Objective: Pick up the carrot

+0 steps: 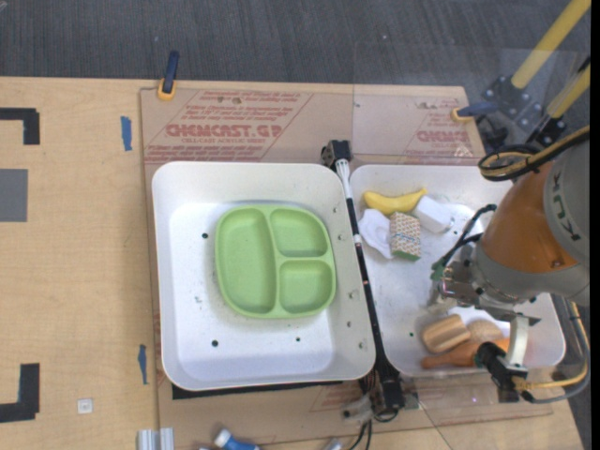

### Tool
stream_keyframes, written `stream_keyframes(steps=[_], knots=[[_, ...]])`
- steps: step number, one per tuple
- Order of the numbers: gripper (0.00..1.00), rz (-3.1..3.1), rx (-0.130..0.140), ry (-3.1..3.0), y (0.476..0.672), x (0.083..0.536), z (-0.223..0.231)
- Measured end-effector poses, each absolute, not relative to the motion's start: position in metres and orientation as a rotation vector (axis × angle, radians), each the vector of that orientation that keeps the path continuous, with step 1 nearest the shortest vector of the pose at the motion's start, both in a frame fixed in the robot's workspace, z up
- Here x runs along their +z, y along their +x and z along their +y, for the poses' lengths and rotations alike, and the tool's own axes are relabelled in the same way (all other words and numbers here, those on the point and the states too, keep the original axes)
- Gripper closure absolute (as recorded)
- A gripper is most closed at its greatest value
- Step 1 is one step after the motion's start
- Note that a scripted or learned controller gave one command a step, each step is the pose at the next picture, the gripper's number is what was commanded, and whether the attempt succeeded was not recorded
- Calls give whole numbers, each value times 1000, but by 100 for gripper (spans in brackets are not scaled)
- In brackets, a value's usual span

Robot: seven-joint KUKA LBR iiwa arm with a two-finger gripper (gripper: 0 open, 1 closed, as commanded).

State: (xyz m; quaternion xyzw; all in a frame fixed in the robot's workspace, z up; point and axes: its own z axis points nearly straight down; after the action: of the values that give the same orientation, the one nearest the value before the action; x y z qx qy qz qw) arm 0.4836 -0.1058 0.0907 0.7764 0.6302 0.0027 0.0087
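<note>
The carrot (448,362) lies along the front wall of the right bin (403,279), a thin orange strip partly hidden under a tan bread roll (442,333). My gripper (466,292) hangs over the middle of that bin, just above and behind the roll and the carrot. The grey wrist with its orange band (525,228) covers the bin's right side. Nothing can be seen held in the gripper.
A yellow banana (392,200), a speckled box (405,235) and white pieces (433,216) sit at the back of the right bin. The left bin (187,336) holds a green divided plate (276,261). A black divider (356,242) runs between the bins.
</note>
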Motion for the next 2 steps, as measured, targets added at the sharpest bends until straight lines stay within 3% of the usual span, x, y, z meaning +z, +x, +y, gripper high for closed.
stream_keyframes(steps=[1,2], knots=[[100,1863,3,2524,488,131,-91],[0,1866,-2,2524,487,130,-91]])
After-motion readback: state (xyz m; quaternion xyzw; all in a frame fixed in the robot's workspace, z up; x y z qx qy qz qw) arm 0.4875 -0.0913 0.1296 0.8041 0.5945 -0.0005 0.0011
